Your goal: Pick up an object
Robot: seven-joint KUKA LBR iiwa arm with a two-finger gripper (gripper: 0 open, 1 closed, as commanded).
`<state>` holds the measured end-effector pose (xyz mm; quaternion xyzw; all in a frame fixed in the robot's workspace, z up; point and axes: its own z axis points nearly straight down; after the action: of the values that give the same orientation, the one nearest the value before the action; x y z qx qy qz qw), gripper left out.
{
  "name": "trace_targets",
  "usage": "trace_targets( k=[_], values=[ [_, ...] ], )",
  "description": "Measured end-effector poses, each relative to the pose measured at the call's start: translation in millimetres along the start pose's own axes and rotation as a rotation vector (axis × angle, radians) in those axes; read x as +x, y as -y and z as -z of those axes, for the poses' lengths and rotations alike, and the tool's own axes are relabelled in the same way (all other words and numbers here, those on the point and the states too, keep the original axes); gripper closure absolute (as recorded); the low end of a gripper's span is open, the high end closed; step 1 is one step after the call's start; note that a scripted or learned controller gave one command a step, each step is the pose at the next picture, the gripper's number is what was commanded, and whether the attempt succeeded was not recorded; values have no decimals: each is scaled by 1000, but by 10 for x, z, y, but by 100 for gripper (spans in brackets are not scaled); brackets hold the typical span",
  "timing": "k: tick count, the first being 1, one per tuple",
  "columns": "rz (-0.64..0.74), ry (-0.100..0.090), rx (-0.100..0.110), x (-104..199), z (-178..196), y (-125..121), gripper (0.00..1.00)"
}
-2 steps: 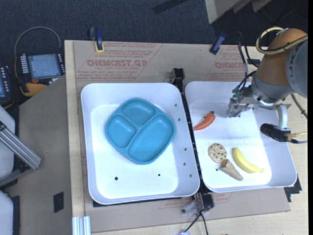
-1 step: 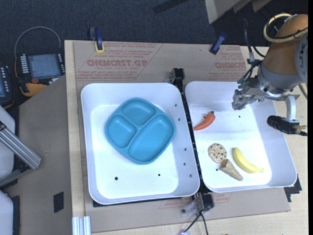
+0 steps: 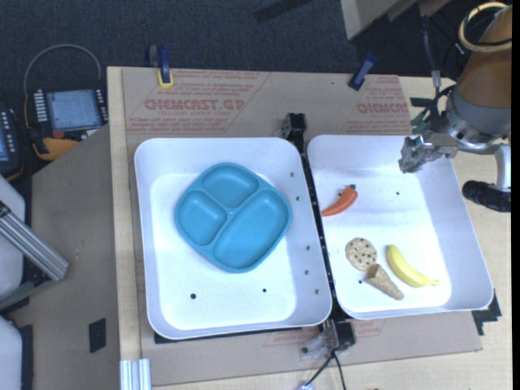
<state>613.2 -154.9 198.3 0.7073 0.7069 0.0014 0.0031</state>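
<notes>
A: Where is the gripper (image 3: 412,158)?

B: Over the far right part of the right bin (image 3: 455,218), hanging from the grey arm. Whether it is open or closed cannot be told, and nothing shows in its grasp.

A: What lies near it?

B: A carrot (image 3: 340,201) sits left of it and a little nearer the camera. Further toward the camera, well apart from it, lie a cookie (image 3: 361,253), an ice cream cone (image 3: 383,282) and a banana (image 3: 409,267). Far to its left, a blue divided plate (image 3: 233,215) rests in the left bin (image 3: 154,218).
</notes>
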Motion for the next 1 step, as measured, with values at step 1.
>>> trace_targets(
  k=[1],
  values=[
    [2,0,0,-3,532,-14,100]
  ],
)
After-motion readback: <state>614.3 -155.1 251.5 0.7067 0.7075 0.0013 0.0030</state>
